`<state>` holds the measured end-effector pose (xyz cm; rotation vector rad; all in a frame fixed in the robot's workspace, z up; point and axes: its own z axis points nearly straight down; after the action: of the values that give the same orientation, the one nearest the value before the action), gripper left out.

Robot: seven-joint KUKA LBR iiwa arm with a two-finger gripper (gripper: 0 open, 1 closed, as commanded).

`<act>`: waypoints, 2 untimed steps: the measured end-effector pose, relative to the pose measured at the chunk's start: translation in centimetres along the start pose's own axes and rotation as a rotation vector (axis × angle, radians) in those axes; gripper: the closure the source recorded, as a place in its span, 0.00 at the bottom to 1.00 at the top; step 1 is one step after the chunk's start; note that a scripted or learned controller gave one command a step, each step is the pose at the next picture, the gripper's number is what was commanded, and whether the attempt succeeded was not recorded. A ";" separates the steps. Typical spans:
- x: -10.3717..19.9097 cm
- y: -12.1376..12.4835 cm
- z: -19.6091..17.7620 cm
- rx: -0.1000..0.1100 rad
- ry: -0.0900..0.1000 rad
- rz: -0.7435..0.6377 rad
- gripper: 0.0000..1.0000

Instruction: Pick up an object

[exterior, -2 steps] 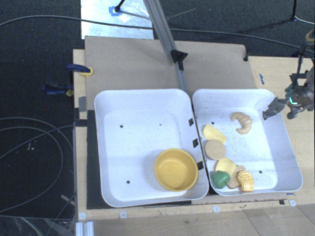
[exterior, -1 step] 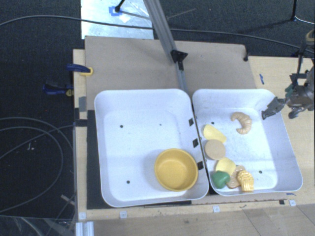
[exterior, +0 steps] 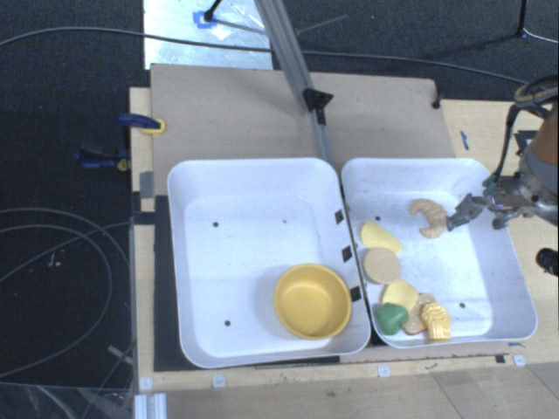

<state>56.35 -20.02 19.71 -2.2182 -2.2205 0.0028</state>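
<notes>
- While your gripper [exterior: 461,216] hangs at right edge, over right bin [exterior: 498,269], finger state: can't tell.
- Croissant [exterior: 428,216] just left of it.
- Yellow bowl [exterior: 313,300] in left bin [exterior: 227,234], lower middle.

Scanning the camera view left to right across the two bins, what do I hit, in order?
Yellow bowl in the left bin → green piece → corn cob → croissant in the right bin → gripper.
</notes>
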 end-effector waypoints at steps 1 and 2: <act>0.0 0.1 6.3 0.000 0.000 0.001 0.00; 0.0 0.1 10.9 -0.002 -0.001 0.001 0.00</act>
<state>56.44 -19.97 8.83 -2.2209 -2.2206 0.0013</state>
